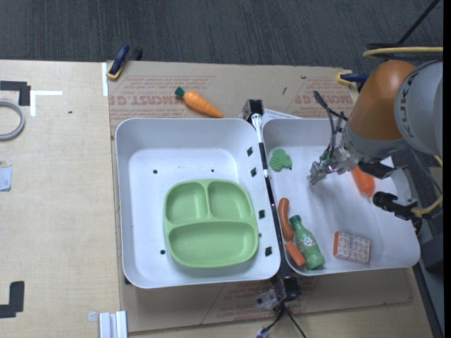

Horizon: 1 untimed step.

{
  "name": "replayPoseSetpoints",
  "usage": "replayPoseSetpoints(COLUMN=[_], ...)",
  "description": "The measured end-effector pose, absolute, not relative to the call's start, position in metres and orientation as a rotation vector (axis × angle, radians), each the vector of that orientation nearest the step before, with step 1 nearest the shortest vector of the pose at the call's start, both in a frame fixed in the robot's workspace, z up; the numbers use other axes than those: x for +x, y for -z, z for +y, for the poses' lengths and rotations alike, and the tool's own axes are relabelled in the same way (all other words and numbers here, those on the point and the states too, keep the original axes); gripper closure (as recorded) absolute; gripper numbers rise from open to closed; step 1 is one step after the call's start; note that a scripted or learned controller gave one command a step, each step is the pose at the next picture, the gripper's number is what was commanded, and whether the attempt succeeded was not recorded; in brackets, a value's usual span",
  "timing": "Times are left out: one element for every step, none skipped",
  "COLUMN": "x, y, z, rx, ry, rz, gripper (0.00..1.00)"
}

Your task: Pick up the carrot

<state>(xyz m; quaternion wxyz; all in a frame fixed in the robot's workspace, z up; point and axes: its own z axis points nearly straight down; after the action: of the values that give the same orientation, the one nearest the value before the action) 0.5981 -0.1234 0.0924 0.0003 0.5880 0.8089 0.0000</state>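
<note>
Cardboard sheeting (162, 90) is lying under two glossy white bins. A tapered carrot (199, 103) is resting on it, outside the left bin (141, 189), which is holding a green divided plate (210, 222). The gripper (323, 170) is hanging over the right bin (394, 238); its opening cannot be judged. A bottle (307, 242) and sausage (284, 215) are crowding the divider.

Two shallow white bins sat side by side, the left bin (134, 189) and the right bin (394, 248). There was one green divided plate (210, 222), one green bottle (307, 242), one leafy green piece (280, 160), one sausage (284, 215), one small patterned box (351, 247), and one carrot (199, 102) beyond the bins.
</note>
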Motion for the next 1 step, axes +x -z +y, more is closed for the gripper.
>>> replayPoseSetpoints(x=[0.5684], y=[-0.0931], z=[-0.1820], rx=[1.193], ry=[-0.001], rz=[2.904], gripper=[1.00])
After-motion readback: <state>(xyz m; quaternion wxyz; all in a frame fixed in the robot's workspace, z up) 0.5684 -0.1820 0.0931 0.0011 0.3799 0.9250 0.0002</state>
